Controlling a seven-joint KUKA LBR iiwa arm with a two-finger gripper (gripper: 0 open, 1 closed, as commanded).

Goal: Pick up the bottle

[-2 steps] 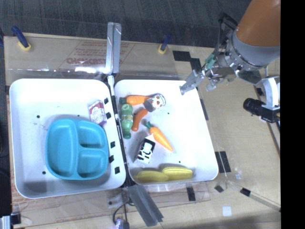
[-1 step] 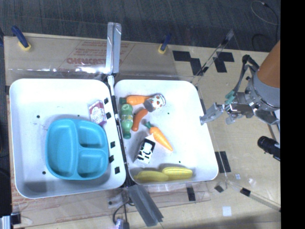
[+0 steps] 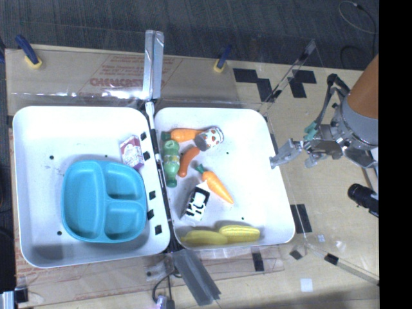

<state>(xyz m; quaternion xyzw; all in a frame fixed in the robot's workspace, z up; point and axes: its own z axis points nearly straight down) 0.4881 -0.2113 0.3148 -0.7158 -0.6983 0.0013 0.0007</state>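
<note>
While the arm [image 3: 360, 118] sits at the right of the frame, its jaws [image 3: 283, 154] hang just outside the right bin's [image 3: 257, 217] right wall, over the worktop [image 3: 309, 256]; whether they are open or closed I cannot tell. The green bottle [image 3: 170, 162] lies in the right bin against its left wall, well apart from the jaws. Beside it lie carrots [image 3: 217, 185]. A blue tray [image 3: 103, 201] fills much of the left bin [image 3: 32, 172].

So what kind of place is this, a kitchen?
More likely a robot lab: a robot arm beside two white bins, toy food like a plastic carrot, and a taped bench.
</note>
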